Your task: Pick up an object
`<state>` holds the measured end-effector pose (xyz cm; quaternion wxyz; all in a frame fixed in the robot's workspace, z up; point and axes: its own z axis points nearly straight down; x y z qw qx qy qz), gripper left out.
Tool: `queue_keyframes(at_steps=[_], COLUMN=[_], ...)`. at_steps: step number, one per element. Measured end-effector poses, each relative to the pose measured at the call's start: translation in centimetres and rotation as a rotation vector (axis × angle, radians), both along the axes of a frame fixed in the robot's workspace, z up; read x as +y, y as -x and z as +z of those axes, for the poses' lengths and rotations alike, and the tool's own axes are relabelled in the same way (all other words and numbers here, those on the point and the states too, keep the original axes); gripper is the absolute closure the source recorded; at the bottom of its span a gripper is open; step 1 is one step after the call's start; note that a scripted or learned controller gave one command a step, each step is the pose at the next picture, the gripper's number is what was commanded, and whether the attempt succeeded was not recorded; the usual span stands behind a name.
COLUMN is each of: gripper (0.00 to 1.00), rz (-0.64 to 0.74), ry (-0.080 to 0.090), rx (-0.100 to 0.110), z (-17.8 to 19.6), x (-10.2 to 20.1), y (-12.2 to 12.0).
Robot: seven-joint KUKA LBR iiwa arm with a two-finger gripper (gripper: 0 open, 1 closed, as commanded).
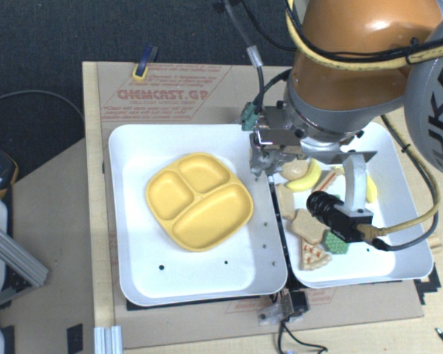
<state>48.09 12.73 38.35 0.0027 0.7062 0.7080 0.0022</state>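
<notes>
The right bin (pixel 399 268) holds several toy food pieces. A yellow banana-like piece (pixel 305 182) lies beside a pale beige round piece (pixel 294 169) near the bin's left wall. A tan bread-shaped piece (pixel 306 226), a pizza slice (pixel 314 257) and a small green piece (pixel 339 246) lie toward the front. Another yellow piece (pixel 371 189) peeks out at the right. My gripper (pixel 269 158) hangs low over the right bin's left edge, just left of the beige piece, and the wrist hides much of the bin. Nothing is visibly held.
The left bin (pixel 133 264) carries a yellow divided plate (pixel 199 200) in its middle. The ridge between the two bins (pixel 275 227) runs right under the gripper. A cardboard sheet (pixel 170 91) lies behind the bins, with a blue and yellow clip (pixel 142 64) on it.
</notes>
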Motion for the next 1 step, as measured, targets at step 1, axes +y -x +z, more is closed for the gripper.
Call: queue_keyframes(at_steps=[1], gripper=[1.0], rz=[0.001], ry=[0.0], rx=[-0.002], z=[1.0], x=[0.05], y=[-0.04])
